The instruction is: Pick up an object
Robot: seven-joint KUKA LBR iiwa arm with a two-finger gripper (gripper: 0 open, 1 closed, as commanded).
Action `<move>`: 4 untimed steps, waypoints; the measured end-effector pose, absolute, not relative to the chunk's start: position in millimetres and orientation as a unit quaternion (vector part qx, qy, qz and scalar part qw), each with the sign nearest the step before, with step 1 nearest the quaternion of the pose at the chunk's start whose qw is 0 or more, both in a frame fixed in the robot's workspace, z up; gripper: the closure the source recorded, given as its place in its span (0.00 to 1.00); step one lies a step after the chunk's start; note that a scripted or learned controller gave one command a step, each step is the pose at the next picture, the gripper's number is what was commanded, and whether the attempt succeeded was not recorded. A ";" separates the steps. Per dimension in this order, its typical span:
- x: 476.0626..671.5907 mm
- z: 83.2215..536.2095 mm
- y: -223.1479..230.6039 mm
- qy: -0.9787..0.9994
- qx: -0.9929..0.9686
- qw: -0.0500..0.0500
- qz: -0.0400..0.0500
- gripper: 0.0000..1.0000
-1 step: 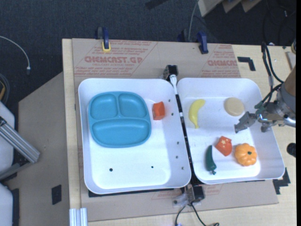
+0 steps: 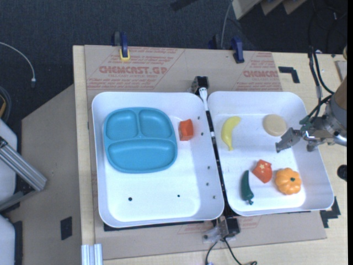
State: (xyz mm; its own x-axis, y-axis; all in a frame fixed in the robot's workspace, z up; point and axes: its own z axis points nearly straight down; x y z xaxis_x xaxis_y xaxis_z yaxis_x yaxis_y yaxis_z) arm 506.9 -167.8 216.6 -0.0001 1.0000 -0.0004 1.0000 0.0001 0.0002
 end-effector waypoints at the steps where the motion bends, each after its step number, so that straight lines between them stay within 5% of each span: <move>1: 509.6 153.6 -169.3 0.707 0.707 -0.004 -0.002 0.00; 3: 513.4 83.4 -164.4 0.707 0.707 -0.001 0.000 0.00; 4: 513.6 94.8 -165.0 0.707 0.707 0.000 0.000 1.00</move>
State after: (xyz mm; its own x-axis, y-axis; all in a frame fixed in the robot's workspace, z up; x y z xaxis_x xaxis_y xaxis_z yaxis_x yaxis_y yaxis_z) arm 513.6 -165.0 94.8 0.0007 1.0000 -0.0007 1.0000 -0.0007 0.0006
